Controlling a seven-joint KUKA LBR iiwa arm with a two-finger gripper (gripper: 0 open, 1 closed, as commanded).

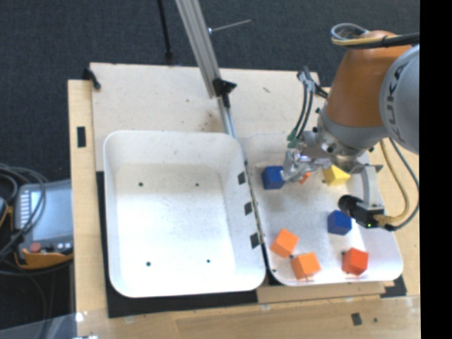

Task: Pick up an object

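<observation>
Over the right bin (395,263), toward its twelve o'clock end, the grey arm (367,83) with its orange band reaches down, and its gripper (295,169) sits low near the bin floor. How far the gripper is parted cannot be told from this angle, and no block is plainly seen caught in it. A blue cube (272,177) lies just beside the gripper at its nine o'clock, touching or nearly so; which of the two cannot be made out. A small orange-red piece (305,178) peeks out at the gripper's four o'clock, mostly hidden. A yellow block (336,174) lies at the gripper's three o'clock, partly under the wrist.

Further toward six o'clock in the same bin, a second blue cube (339,222) rests near the three o'clock wall, close to a black fitting (353,207) with a small green light. Two orange cubes lie near each other, one (285,243) at about seven o'clock in the bin, the other (306,265) at its five o'clock. A red-orange cube (355,260) sits apart from them toward the bin's five o'clock corner.

At nine o'clock from all this lies the left bin (120,154), its rim alongside the right bin's. A slanted aluminium rail (201,41) crosses the bench (141,90) from twelve o'clock.
</observation>
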